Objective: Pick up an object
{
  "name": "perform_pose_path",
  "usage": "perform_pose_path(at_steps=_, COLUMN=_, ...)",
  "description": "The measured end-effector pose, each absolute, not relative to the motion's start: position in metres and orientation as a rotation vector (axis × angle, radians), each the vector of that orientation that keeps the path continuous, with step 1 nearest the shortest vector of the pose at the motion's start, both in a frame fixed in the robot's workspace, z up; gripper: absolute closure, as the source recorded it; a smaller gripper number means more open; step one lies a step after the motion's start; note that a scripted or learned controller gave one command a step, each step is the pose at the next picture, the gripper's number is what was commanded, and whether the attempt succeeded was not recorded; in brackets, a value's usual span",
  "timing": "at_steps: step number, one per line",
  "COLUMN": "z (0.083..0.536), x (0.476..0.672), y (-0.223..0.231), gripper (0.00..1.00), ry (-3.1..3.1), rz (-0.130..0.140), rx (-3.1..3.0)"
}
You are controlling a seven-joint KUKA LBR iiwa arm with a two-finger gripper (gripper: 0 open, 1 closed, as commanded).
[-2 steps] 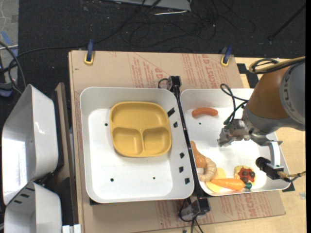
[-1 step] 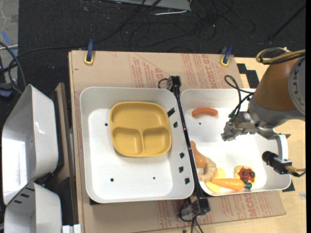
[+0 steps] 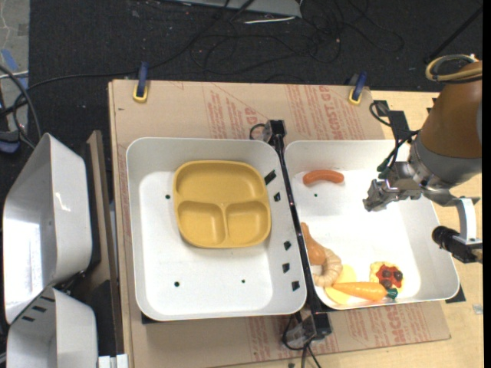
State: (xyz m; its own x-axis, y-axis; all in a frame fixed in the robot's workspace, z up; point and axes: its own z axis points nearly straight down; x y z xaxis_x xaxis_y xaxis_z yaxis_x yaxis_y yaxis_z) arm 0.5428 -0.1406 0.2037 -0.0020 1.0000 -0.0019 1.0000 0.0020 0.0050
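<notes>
The right bin (image 3: 430, 228) holds several toy foods. An orange sausage (image 3: 323, 177) lies near its far left corner. A shrimp-like piece (image 3: 322, 259) sits by the divider, with an orange carrot (image 3: 359, 289) at the front. A yellow piece with red and green spots (image 3: 387, 274) lies just behind the carrot. My gripper (image 3: 376, 198) hangs over the right bin's far right part, above bare floor and right of the sausage. Nothing shows between its dark fingers.
The left bin (image 3: 146, 228) carries a yellow divided plate (image 3: 222, 203). Two clamps (image 3: 140, 90) hold the cardboard at the back. Grey tubs (image 3: 42, 221) stand off the bench at the left. Cables cross the dark floor behind.
</notes>
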Motion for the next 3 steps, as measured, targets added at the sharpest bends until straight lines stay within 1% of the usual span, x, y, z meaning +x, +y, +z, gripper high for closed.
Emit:
perform_pose_path(at_steps=1, z=0.222, x=0.544, y=-0.141, gripper=1.00, ry=2.222, rz=0.002, rx=2.216)
perform_pose_path(at_steps=2, z=0.233, x=0.558, y=-0.087, gripper=1.00, ry=2.230, rz=0.004, rx=2.211)
perform_pose_path(at_steps=3, z=0.235, x=0.560, y=-0.038, gripper=1.00, ry=2.232, rz=0.001, rx=2.213)
